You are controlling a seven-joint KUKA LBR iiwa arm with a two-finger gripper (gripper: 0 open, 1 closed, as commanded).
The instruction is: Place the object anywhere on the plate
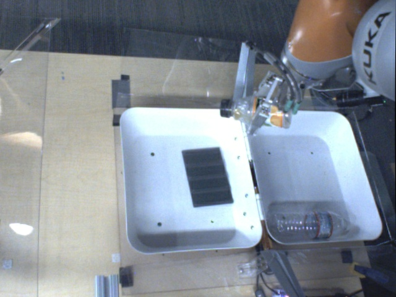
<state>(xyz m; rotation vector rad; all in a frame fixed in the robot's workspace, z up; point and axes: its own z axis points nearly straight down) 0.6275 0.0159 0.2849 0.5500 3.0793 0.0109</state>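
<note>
Hovering over the far rim where both bins meet, the pincer has a finger state I cannot tell. Clear bottle lies on its side well below it in the right bin. Dark ridged plate sits lower-left, in the left bin.

I can read one marking: "KUKA", in dark letters running up the grey arm housing, above and right of the gripper.
</note>
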